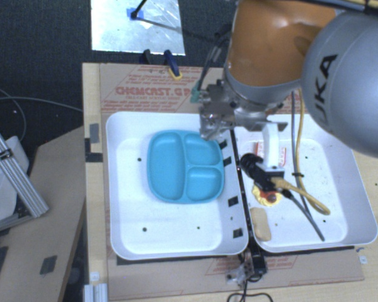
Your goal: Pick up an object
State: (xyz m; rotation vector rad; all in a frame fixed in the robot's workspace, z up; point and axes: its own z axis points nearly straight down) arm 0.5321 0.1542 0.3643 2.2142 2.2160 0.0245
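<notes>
- A robotics lab or test bench, not a home.
- Two shallow white bins point(176, 244) sit side by side on a cardboard sheet point(145, 87) printed with red lettering.
- A large grey and orange industrial arm point(290, 43) looms over the bins.
- Left of the bins, an aluminium frame rail point(12, 175) and loose cables point(25, 102).
- Behind the bins, a foil-like sheet point(138, 17) on dark carpet point(38, 36).

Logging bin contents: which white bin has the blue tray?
The left bin: the blue tray lies in it, while the right bin holds small clutter.
</notes>
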